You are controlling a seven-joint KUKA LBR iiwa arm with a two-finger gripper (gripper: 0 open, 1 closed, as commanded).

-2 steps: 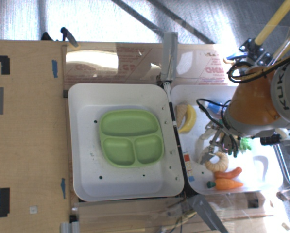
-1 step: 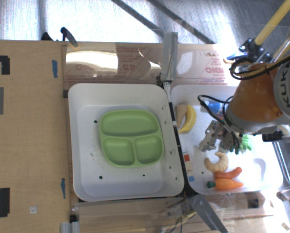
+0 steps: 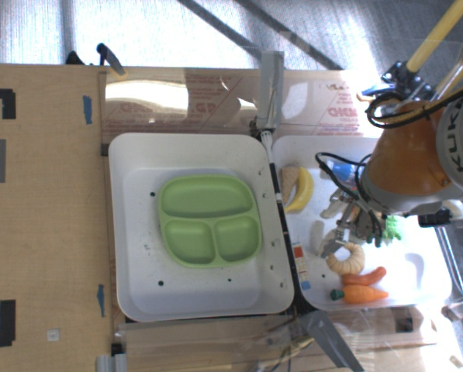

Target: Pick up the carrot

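The carrot (image 3: 367, 294) is orange with a small green top and lies flat near the front edge of the right bin (image 3: 425, 273). My gripper (image 3: 338, 239) hangs over the right bin, a little behind the carrot and just above a beige ring-shaped pastry (image 3: 347, 261). Nothing of the carrot is in the gripper. The arm's orange band (image 3: 402, 161) rises behind it and hides part of the bin's back.
A red-orange sausage-like piece (image 3: 364, 276) lies between the pastry and the carrot, close to both. A banana (image 3: 300, 188) lies by the bin's left wall, and a green toy (image 3: 391, 228) sits beside the wrist. The left bin (image 3: 130, 208) holds a green divided plate (image 3: 209, 219).
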